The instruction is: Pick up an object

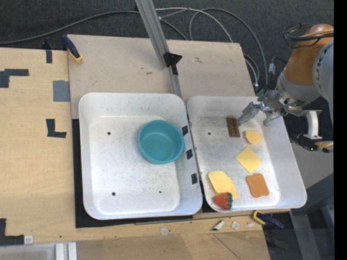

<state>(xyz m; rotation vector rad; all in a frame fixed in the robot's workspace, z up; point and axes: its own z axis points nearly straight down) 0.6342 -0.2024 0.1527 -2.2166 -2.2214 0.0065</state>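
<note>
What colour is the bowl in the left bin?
The bowl is teal blue, seen clearly in the camera view.

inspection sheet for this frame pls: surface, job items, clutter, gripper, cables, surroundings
Surface: wooden bench bearing left bin and right bin.
Job's things: teal bowl in left bin; brown bar, three yellow pieces, orange piece, red item in right bin.
Clutter: clamps at bench edges, tape marks.
Gripper: gripper over right bin's far right corner, open, nothing between fingers.
Cables: looped behind the bins.
Surroundings: slanted metal pole, dark floor.
</note>
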